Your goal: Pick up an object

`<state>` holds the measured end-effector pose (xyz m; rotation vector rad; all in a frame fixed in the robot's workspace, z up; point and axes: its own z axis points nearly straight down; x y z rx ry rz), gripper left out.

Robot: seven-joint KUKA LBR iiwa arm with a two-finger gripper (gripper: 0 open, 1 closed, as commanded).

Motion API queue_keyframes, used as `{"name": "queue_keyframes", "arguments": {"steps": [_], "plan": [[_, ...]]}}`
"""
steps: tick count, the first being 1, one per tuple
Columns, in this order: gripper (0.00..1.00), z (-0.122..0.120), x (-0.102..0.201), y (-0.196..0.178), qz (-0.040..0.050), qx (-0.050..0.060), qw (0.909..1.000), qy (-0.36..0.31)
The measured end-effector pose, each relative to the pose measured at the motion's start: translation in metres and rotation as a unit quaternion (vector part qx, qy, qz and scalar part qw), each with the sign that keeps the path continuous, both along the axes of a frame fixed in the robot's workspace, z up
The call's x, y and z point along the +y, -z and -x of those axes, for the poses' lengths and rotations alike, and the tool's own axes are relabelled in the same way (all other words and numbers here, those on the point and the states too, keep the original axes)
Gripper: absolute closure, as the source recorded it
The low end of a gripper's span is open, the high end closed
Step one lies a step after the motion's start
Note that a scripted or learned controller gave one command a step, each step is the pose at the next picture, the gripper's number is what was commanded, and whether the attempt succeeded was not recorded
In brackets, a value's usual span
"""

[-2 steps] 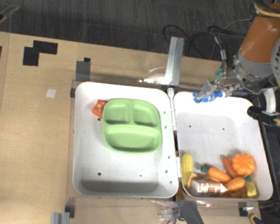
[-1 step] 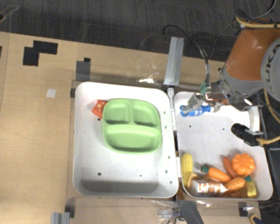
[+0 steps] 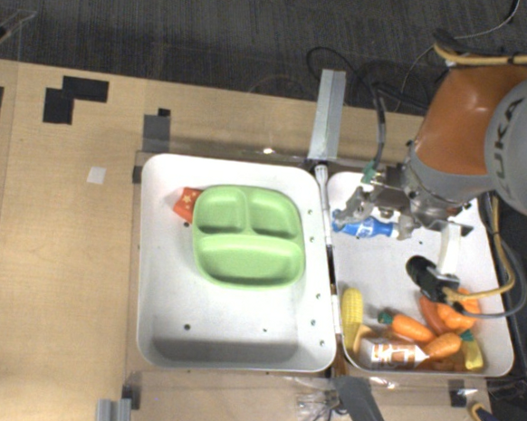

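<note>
Brown bottle (image 3: 396,353) lies sideways along right bin's (image 3: 497,364) front edge; tool (image 3: 378,216) above blue object (image 3: 364,227), grip unclear.

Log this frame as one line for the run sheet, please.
arm: over right bin | gripper: at blue object, grasp unclear | left bin: green tray | carrots, corn near front

Robot lab — bench (image 3: 53,234), bins (image 3: 161,242)

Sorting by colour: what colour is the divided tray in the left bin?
Light green tray, clear in the camera view.
</note>
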<state>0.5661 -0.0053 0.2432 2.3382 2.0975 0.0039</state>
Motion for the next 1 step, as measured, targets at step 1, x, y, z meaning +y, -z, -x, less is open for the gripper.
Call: {"name": "queue_keyframes", "arguments": {"steps": [1], "plan": [[1.00, 0.0509, 0.0190, 0.0597, 0.0005, 0.001, 0.9997, -0.025]]}}
